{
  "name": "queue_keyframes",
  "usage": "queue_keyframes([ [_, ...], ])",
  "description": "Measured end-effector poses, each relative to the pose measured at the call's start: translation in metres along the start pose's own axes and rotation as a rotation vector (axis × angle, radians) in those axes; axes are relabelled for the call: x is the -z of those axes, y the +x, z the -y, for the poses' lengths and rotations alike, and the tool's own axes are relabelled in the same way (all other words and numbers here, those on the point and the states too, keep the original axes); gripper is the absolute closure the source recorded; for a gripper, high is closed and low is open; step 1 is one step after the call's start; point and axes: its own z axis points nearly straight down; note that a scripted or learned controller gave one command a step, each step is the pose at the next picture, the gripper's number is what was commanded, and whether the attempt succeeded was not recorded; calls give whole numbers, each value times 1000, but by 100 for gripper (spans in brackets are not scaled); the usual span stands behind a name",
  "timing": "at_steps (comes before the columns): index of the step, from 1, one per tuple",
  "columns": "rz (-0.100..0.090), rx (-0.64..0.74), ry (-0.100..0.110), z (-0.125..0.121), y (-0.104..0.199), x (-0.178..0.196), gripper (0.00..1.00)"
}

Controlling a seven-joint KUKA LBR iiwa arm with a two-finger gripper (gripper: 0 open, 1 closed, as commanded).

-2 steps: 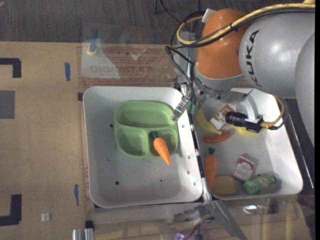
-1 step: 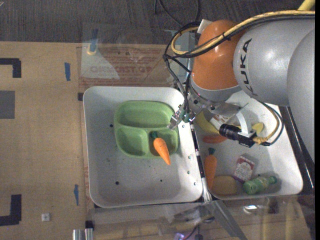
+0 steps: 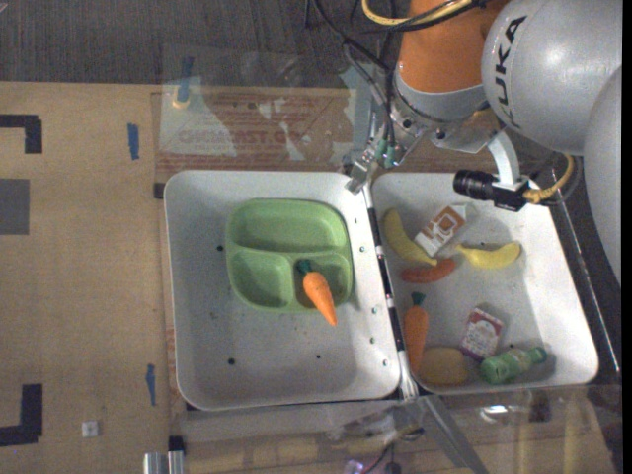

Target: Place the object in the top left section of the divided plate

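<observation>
1. Nearest edge, right bin (image 3: 573, 294): a green bottle (image 3: 512, 363) is seen lying on its side in the near right corner. A rounded yellow-orange item (image 3: 444, 365) lies just beside it to the left, against the near wall.
2. A small pink-and-white carton (image 3: 481, 334) is noted just behind those two. A spare carrot (image 3: 416, 329) lies near the bin's left wall, leaf end away from the camera.
3. Mid right bin: a red chilli (image 3: 430, 270) is recorded, touching or just beside a yellow banana (image 3: 403, 237). A second banana (image 3: 491, 256) lies to the right. A white-and-orange carton (image 3: 440, 230) sits between the two bananas.
4. Left bin (image 3: 197, 344): the green divided plate (image 3: 267, 235) is set toward the far half.
5. The carrot on the plate (image 3: 318, 292) is found in the small near-right section. Its green top points toward the plate's middle, and its tip reaches over the near rim. The section at the picture's top left is seen as bare green.
6. Farther back: the gripper (image 3: 363, 169) hangs over the far end of the wall shared by the bins, apart from the plate. Nothing is seen held. Whether the claw is open or closed cannot be told.
7. Beyond, the tan bench (image 3: 79, 265) is marked with blue tape (image 3: 133, 141).
</observation>
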Motion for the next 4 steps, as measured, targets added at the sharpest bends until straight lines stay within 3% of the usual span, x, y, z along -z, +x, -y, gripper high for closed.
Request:
queue_keyframes([
  [1,0,64,-2,-68,64,-7,100],
  [2,2,117,-2,-11,1,16,100],
  [3,-1,144,-2,-107,107,27,100],
  [4,-2,108,1,-43,42,18,100],
])
